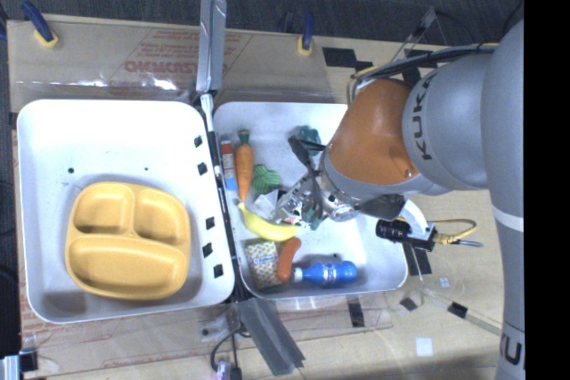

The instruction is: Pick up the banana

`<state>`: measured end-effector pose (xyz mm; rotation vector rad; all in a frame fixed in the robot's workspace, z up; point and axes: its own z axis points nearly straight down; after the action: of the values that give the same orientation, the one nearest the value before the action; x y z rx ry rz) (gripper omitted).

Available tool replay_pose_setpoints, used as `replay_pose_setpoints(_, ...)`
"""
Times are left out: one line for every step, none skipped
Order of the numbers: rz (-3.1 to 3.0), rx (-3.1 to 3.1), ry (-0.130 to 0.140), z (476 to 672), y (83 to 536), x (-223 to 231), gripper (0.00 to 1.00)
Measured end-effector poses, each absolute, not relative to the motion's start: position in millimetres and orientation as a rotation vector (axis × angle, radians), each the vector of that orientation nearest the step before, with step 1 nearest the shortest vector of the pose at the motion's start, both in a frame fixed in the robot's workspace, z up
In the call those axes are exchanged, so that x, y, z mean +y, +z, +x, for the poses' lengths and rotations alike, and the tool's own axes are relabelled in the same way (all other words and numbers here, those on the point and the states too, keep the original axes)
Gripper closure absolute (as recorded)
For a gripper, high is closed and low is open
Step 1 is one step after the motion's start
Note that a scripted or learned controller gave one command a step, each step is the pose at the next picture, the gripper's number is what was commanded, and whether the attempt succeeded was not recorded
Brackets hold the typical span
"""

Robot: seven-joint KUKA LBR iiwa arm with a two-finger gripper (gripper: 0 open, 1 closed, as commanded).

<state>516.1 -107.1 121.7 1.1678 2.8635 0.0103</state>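
One banana | just left-below tool | tool's grip state unclear

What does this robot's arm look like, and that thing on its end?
The arm is thick, rounded and smooth grey, with black "KUKA" lettering on its side and a broad orange band above the wrist. The gripper at its tip is a small piece of bare metal and dark parts.

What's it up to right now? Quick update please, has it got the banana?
Gripper low in right bin, right at banana's end. Banana lying flat, no grip visible. Carrot, sausage and blue bottle crowd close.
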Motion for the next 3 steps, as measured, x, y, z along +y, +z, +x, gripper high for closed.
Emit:
replay_pose_setpoints(1.167,2.866,0.010,515.5,121,-106,0.00)
replay_pose_setpoints(1.201,2.903,0.000,507.5,192,-45,0.00)
replay_pose_setpoints(0.812,3.037,-0.001,476.5,191,-24,0.00)
